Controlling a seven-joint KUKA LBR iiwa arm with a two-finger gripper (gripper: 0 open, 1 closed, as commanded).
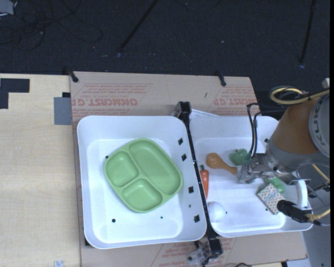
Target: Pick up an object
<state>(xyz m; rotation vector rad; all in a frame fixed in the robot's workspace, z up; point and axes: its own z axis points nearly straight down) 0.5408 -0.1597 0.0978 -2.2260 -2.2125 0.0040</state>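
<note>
My gripper [248, 174] reaches down into the right bin [234, 221] from the right, its metal fingers low over the bin floor. Just left of it lies an orange-brown spoon-shaped piece [218, 162], and a green object [239, 156] sits right above the fingers. A patterned square packet [270, 197] lies below and right of the gripper. An orange carrot-like piece [204, 181] rests against the bin's left wall, with a white round object [216, 209] below it. Whether anything sits between the fingers cannot be made out.
The left bin [94, 221] holds a green divided plate [143, 174]. A black divider [192, 171] runs between the bins. Cables [253, 127] hang over the right bin's far edge. Cardboard [128, 96] lies under both bins.
</note>
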